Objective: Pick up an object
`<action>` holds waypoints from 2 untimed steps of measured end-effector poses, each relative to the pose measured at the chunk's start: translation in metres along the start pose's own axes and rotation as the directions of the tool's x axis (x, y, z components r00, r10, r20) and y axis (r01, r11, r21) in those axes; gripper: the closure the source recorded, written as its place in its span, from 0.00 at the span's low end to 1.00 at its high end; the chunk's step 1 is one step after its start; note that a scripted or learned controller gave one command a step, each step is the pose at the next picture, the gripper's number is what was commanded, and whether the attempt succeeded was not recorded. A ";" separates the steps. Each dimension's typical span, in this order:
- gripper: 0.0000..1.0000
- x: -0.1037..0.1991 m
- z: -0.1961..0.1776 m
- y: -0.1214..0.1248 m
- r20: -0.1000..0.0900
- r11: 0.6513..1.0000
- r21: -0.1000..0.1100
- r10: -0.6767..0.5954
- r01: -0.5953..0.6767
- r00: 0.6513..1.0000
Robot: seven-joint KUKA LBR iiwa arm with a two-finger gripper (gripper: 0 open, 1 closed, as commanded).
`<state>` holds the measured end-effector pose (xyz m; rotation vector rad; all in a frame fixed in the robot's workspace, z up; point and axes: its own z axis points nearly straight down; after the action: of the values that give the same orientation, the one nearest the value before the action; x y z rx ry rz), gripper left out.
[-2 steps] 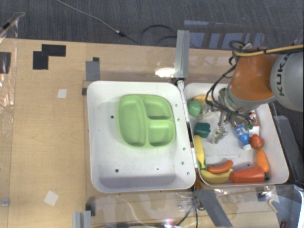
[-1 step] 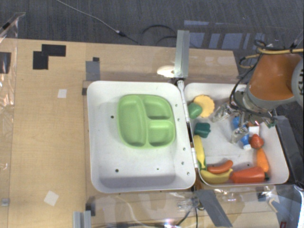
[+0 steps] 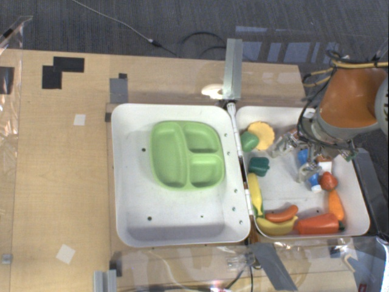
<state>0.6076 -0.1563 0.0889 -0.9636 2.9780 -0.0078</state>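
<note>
While the gripper (image 3: 311, 163) is hanging low over the right bin (image 3: 363, 221), you're looking at plastic toy food: light, stiff, slick-skinned, w/ rounded shapes that'll likely squirt out of a pinch. Can't tell the gripper's state; wrist is blocking it. Nearest pick is probably the blue piece (image 3: 303, 157), touching or just beside the tool. Easier bets: orange carrot (image 3: 335, 205) or red pepper (image 3: 318, 224), taken across the narrow middle, not lengthwise.

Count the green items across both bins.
3. A green divided plate lies in the left bin. A light green piece and a darker green piece sit near the right bin's left wall. The arm may hide others.
</note>
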 end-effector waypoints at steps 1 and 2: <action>1.00 -0.004 -0.015 -0.002 0.011 1.000 0.008 0.001 -0.002 1.000; 1.00 0.043 -0.049 -0.016 -0.001 0.855 -0.003 -0.519 0.519 0.855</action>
<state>0.5810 -0.1945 0.1374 -1.7332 2.6115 -0.0089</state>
